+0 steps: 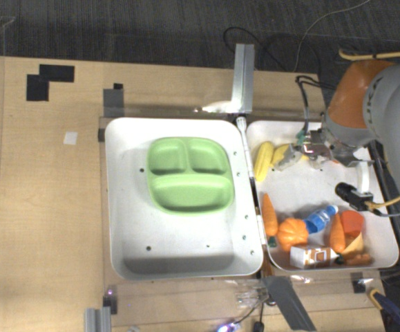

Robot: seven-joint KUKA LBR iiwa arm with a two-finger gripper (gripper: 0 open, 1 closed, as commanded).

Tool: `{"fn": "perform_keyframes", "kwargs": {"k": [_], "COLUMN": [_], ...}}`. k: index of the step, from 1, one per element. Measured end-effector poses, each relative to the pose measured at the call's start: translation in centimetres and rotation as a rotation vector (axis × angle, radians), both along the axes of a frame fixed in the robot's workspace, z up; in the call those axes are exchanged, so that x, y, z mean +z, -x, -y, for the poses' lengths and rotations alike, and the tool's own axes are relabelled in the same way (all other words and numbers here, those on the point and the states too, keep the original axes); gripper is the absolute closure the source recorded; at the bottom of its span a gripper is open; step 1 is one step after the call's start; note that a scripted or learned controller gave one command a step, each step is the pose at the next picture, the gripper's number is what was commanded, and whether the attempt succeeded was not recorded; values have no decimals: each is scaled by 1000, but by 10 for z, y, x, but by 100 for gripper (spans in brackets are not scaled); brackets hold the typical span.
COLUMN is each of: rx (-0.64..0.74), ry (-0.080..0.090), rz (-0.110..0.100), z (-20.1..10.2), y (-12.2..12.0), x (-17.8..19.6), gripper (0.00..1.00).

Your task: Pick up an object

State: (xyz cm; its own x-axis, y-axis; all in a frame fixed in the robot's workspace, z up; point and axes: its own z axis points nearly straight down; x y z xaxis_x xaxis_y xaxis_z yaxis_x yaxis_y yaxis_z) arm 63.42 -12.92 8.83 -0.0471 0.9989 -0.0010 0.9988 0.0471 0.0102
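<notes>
The grey arm (386, 109) with its orange band is reaching in from the right over the far end of the right bin (393, 254). Beside it the left bin (124, 206) is carrying a green sectioned plate (188, 173) and nothing that could be picked.

The candidates are all lying in the right bin. The yellow banana (262, 160) is resting against the far-left wall; an orange carrot (269, 215) is lying along the divider; a round orange fruit (293, 232) is sitting next to a blue bottle (320, 219); a white carton (311, 257) and an orange-red toy (345, 232) are crowding the near edge.

The gripper (309, 146) is hanging low at the far side of the bin, just right of the banana — whether its tips are spread or pressed together I cannot tell, since they are blurring into a small yellowish piece there.

Judging by this, the pick is not yet done: nothing is visibly lifted, every item is seeming to lie on the bin floor. Closing on an object and raising it clear are what is left.
</notes>
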Motion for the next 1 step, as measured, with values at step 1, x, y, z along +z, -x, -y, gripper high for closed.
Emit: {"fn": "perform_keyframes", "kwargs": {"k": [1], "rx": [-17], "ry": [-2], "rz": [0], "z": [-11], "y": [131], "x": [2], "gripper": [0]}}
